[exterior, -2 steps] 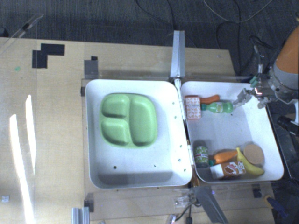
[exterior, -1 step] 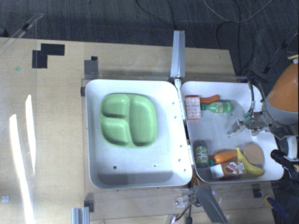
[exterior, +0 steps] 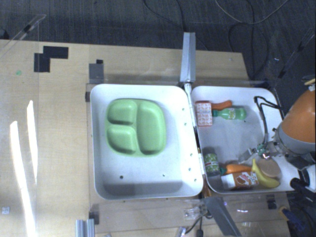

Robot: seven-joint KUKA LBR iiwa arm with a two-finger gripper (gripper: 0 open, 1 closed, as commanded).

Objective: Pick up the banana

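The arm (exterior: 300,125) leans in over the right bin (exterior: 249,95); whether the gripper (exterior: 260,152) is apart or together, I cannot tell. The wooden bench (exterior: 54,147) meets dark floor (exterior: 98,14). The left bin (exterior: 143,189) holds a green tray (exterior: 137,126). The banana (exterior: 264,177) lies in the right bin's near corner, just beside the gripper.

Robotics lab, plywood bench (exterior: 54,147) with two white bins (exterior: 143,189), loose cables (exterior: 247,9) on dark carpet

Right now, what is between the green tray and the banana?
In the camera view, between the green tray and the banana stand the bins' two white walls, then a small green can and an orange-capped bottle.
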